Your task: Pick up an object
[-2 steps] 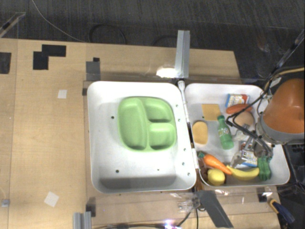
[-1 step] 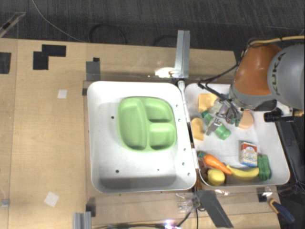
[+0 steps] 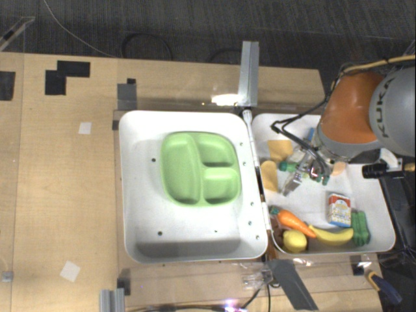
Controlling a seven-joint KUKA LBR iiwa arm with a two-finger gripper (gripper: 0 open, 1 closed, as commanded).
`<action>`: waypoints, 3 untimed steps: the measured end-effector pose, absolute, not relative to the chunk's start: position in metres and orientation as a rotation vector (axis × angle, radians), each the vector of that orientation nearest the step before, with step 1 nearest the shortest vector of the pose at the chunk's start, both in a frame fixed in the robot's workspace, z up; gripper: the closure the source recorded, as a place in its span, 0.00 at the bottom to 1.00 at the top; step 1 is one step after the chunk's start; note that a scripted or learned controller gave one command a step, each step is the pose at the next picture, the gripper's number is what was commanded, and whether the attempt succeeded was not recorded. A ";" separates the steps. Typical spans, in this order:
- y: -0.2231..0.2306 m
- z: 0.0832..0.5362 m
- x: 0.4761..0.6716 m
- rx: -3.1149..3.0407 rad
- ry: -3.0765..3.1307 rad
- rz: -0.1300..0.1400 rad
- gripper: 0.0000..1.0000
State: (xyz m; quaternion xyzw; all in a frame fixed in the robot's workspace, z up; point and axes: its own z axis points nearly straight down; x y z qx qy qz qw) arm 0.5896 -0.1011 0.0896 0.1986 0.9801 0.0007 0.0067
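The gripper (image 3: 294, 177) hangs over the right bin (image 3: 383, 239), near its left wall; its 2 fingers look slightly apart with nothing between them, tips above a tan piece (image 3: 268, 174). Carrot (image 3: 294, 221), lemon (image 3: 294, 240), banana (image 3: 333, 234) and carton (image 3: 339, 209) lie nearer the front. The left bin (image 3: 140, 194) holds a green tray (image 3: 198, 168).

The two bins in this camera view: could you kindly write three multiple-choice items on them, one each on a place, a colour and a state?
1. Where does the green divided tray lie?
A. left bin
B. right bin
C. on the bench

2. What colour is the carrot?
A. purple
B. orange
C. white

3. How does the banana stand?
A. lifted by the gripper
B. lying in the right bin
C. on the tray

Answers: 1 A, it lies within the left bin; 2 B, plainly orange; 3 B, it lies near the front wall of the right bin, apart from the gripper.
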 end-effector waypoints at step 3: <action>-0.182 0.090 0.501 0.562 3.071 -0.003 0.00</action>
